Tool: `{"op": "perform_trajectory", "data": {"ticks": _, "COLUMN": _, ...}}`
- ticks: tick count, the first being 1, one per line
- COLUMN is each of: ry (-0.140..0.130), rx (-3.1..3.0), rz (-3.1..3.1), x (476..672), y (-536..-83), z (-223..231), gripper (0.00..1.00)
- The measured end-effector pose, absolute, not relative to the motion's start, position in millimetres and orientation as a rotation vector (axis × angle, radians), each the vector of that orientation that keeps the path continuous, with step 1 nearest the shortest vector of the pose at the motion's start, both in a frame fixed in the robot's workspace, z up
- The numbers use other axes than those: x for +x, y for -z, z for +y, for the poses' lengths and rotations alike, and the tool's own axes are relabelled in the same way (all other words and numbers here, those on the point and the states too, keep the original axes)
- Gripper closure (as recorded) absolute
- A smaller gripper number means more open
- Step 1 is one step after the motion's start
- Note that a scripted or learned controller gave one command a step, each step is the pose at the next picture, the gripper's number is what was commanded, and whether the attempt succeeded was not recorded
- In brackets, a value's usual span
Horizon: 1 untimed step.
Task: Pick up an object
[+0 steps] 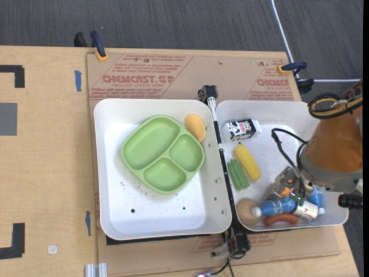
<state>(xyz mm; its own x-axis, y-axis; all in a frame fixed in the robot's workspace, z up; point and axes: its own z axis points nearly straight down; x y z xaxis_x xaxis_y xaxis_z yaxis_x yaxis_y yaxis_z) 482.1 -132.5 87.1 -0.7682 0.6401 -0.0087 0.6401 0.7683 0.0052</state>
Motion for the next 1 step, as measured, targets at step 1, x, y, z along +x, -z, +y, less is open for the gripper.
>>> {"op": "perform_trajectory", "data": {"ticks": 1, "ry": -0.001, "rx": 1.380, "rz": 2.820, "x": 480.1, "y": -184.7, "z": -87.8, "gripper": 1.00}}
